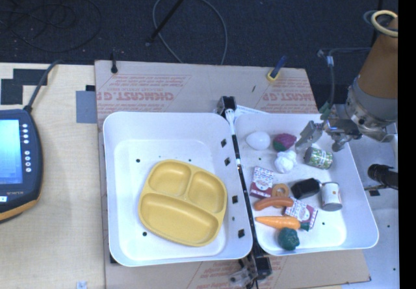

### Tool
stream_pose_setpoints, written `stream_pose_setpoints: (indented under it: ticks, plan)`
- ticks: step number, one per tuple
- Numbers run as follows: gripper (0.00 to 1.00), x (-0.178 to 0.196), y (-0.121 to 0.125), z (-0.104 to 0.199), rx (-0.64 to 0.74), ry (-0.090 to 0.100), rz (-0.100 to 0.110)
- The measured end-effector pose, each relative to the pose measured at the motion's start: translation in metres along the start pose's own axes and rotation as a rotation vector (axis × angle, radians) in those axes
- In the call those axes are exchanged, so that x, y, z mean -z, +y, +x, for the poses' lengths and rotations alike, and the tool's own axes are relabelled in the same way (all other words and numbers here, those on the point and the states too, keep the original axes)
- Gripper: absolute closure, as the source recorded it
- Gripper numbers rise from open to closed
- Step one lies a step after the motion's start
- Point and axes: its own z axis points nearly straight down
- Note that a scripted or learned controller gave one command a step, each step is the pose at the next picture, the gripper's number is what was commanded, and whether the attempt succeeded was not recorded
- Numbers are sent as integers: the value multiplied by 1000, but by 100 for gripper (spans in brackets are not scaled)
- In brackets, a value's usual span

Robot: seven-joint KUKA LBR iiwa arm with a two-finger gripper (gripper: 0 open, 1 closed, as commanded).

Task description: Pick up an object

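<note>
Because the jaws of the gripper [323,136] hang spread and grasp nothing just above the green can [319,157], near the right bin [364,219] wall's far side, a skewed descent could roll the can away toward the white ball [284,163].

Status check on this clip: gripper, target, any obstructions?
Gripper open, nothing between fingers, over right bin far edge. Green can just below it, ungrasped. White ball close beside.

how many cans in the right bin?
2. A green can lies near the bin's far right, just under the hand. A silver can with a red end sits nearer the right wall, beside the black block. Clutter could hide others.
</note>
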Motion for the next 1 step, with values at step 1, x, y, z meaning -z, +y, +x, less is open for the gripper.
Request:
stream_pose_setpoints:
  ticks: [1]
  plan:
    - [0, -123, 51, 17, 1, 2, 6]
